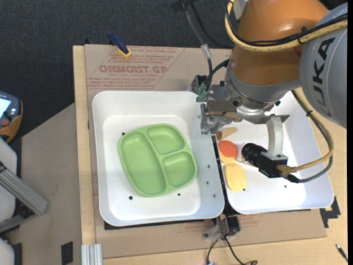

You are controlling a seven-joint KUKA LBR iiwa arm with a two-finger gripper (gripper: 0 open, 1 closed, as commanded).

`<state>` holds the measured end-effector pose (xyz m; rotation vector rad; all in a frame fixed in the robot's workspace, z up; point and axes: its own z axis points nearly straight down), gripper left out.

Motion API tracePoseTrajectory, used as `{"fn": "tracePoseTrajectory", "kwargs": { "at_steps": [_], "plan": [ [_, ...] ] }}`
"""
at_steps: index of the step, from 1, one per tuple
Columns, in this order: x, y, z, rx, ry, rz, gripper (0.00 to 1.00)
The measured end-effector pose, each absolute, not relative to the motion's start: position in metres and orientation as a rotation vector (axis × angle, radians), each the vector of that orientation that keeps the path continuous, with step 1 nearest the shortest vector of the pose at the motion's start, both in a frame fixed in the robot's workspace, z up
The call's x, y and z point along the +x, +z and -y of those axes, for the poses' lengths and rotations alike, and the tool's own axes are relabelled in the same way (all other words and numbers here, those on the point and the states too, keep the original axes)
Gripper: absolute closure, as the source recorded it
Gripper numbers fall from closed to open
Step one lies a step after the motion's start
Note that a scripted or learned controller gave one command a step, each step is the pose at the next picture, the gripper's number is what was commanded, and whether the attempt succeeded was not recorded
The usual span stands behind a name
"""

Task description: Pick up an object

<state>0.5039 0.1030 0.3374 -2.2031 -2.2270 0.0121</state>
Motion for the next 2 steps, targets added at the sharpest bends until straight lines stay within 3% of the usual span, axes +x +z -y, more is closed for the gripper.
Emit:
{"fn": "tracePoseTrajectory", "kwargs": {
  "at_steps": [1, 2],
  "plan": [
    [0.512, 0.226, -0.188, -2.207, 0.014, 2.225, 1.0],
    [0.476, 0.185, -0.18, -2.218, 0.014, 2.217, 1.0]
  ]
}}
